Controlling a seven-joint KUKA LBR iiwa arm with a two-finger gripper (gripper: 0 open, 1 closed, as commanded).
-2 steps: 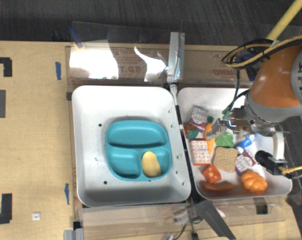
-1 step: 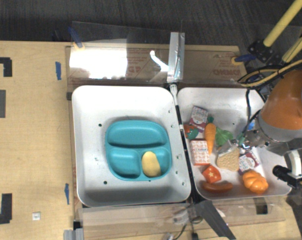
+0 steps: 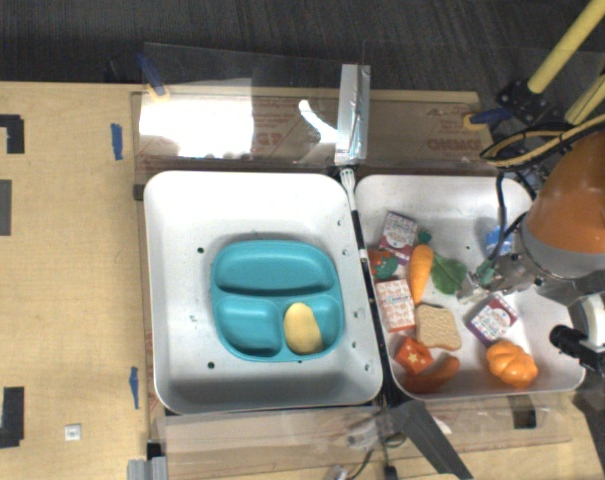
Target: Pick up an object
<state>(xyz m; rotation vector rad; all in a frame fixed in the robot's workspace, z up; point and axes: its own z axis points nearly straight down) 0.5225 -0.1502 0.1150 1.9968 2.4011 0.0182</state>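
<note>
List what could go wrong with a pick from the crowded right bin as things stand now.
1. The items lie packed: the carrot touches the green piece, and the bread slice rests against the printed packet, so a grasp may catch two or nudge neighbours.
2. The gripper sits low near the purple packet, which looks flat and may slip.
3. The orange fruit sits near the right bin wall, likely limiting finger room.

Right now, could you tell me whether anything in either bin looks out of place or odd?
One thing stands out: a yellow potato-like item sits alone in the teal divided tray's lower right compartment in the left bin, while the other toy foods, such as the carrot and bread slice, lie jumbled in the right bin. Nothing looks spilled or damaged.
</note>
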